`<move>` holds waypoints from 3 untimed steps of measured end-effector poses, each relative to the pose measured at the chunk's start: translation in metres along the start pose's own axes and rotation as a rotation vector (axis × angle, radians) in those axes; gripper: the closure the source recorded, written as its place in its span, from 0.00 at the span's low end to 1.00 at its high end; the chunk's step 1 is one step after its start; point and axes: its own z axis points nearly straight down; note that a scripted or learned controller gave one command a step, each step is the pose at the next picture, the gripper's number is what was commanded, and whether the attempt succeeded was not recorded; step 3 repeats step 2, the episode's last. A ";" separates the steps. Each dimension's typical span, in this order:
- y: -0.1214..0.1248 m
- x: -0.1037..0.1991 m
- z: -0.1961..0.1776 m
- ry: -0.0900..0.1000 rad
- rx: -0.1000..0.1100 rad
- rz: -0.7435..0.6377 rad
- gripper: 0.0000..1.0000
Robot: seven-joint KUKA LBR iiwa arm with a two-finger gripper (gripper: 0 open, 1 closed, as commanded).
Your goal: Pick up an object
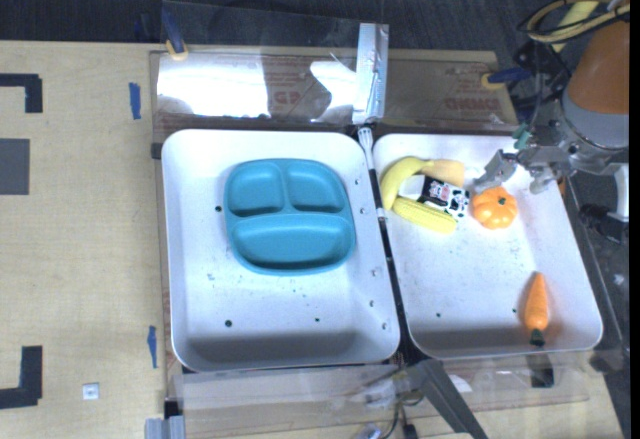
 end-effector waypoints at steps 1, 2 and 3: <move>0.022 -0.040 0.090 0.002 -0.008 -0.045 0.00; 0.022 -0.040 0.081 0.001 -0.007 -0.046 1.00; 0.022 -0.040 0.081 0.001 -0.007 -0.046 1.00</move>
